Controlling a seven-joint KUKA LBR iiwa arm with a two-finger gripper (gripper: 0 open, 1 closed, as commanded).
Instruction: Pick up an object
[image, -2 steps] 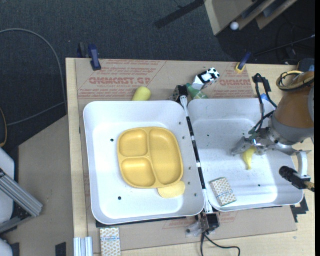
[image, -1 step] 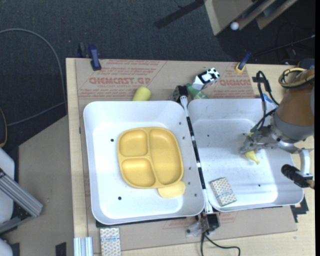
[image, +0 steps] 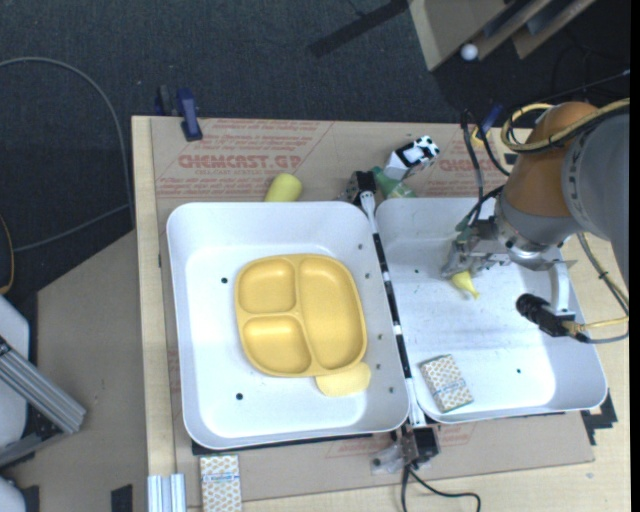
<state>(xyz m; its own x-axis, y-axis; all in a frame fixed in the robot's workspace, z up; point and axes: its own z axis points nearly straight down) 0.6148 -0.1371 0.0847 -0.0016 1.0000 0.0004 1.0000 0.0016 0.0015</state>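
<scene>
Jaws (image: 466, 266) over a yellow piece (image: 464, 285); bench board (image: 240, 160) reads "CHEMCAST GP".

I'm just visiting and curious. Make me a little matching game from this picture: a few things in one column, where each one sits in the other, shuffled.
Things:
1. yellow divided plate
2. small patterned box
3. small yellow piece
4. yellow cylinder

Places:
A. on the board behind the left bin
B. in the left bin
C. right bin, near its front edge
D. right bin, just under the end effector

Pairs: 1-B, 2-C, 3-D, 4-A
</scene>
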